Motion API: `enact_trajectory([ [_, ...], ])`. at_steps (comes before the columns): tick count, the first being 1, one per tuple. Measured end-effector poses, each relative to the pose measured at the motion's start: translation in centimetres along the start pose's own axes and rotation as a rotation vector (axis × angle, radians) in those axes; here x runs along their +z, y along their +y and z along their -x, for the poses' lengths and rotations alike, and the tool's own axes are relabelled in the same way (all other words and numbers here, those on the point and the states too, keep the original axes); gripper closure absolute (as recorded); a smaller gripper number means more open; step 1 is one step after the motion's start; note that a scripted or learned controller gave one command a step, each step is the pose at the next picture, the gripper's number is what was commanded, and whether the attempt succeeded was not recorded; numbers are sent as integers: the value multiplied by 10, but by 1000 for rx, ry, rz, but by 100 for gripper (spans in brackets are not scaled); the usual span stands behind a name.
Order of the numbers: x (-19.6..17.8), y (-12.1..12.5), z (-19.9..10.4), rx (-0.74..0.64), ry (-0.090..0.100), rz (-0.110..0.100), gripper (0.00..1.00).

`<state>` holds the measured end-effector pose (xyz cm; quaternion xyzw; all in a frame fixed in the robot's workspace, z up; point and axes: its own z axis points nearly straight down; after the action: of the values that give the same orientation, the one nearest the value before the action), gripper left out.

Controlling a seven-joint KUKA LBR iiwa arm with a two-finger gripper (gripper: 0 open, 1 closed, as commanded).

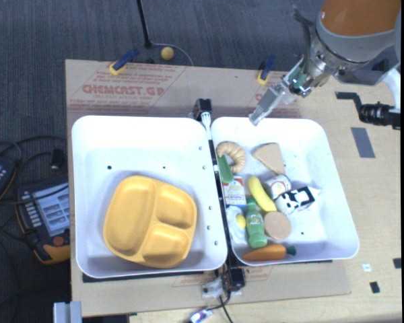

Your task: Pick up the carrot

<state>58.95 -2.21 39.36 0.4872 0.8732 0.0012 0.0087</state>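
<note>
Carrot (264,252) lies at the near edge of the right bin (337,180), lengthwise along the front wall, its green end pointing right. Just behind it stand a green bottle (256,223) and a round tan disc (278,226), with a banana (261,193) further back. A bagel (231,155) and a tan wedge (271,157) sit near the far wall, and a black-and-white toy (299,199) rests to the right of the banana. My pincer (262,110) hangs above the far rim of that bin, well apart from the carrot, with nothing in it; whether it is spread or pressed together I cannot tell. The left bin (87,153) holds a yellow divided tray (150,221). Both bins rest on my worktop (377,234).
</note>
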Motion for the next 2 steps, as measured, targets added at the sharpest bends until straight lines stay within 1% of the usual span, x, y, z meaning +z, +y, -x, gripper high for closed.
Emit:
enact_trajectory([
  [1,-19,95,-14,-508,10,-2,0],
  [2,-30,97,-13,-506,2,3,100],
])
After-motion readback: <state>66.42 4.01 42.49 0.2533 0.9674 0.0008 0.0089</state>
